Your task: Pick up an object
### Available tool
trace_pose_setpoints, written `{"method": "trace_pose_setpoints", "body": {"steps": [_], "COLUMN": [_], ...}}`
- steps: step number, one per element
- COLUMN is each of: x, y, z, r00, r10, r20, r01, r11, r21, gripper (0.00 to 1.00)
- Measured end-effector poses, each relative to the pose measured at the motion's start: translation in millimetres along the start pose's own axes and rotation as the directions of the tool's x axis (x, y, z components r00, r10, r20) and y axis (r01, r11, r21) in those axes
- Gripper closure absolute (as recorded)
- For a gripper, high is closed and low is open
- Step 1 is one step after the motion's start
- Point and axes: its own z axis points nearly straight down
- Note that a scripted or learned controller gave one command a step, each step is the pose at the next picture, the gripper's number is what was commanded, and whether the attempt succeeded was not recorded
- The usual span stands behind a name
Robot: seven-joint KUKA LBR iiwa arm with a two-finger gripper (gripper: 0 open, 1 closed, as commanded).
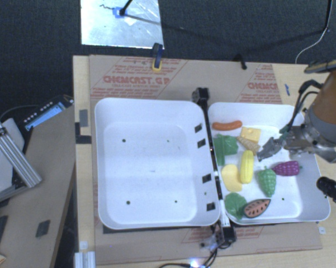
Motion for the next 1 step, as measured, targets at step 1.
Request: {"method": "trace_pose_setpoints", "body": {"steps": [1], "x": [-25.5], "y": [18.5], "z": [149.5], "r00": [1.0], "r10": [0.003], "r20": [0.0], "r01": [-0.003], "r11": [1.0], "r21": [0.009], "gripper": [0.0]}}
